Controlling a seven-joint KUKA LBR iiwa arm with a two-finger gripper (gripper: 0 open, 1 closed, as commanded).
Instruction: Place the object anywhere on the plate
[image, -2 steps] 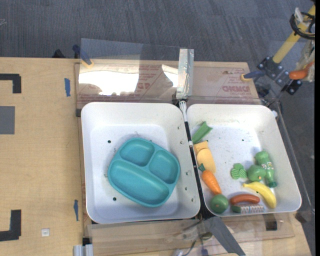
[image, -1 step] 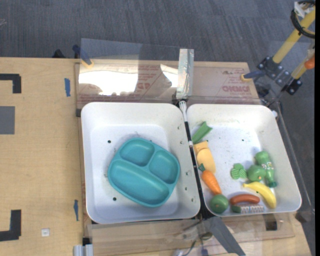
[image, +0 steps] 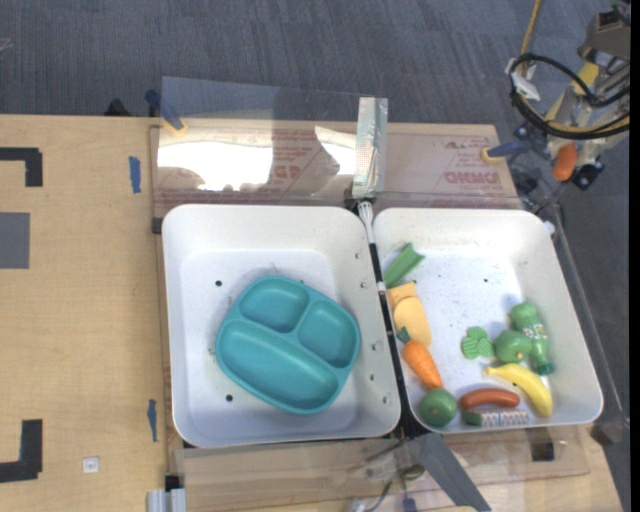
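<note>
- Nearest, right of the teal plate (image: 289, 342): green round fruit (image: 437, 406), red sausage (image: 489, 398) and yellow banana (image: 527, 386) along the right bin's (image: 560, 290) front wall.
- Just behind those: orange carrot (image: 422, 363), small green leafy piece (image: 477, 344), green lumpy toys (image: 525, 338).
- Level with the plate's middle: yellow corn (image: 410, 315) against the divider, green pepper (image: 402, 266) behind it.
- Plate lying bare in the left bin (image: 190, 300), three compartments up, well apart from every toy.
- Far right of the plate, beyond the table: arm parts and cables (image: 570, 95); state of the hand cannot be told.
</note>
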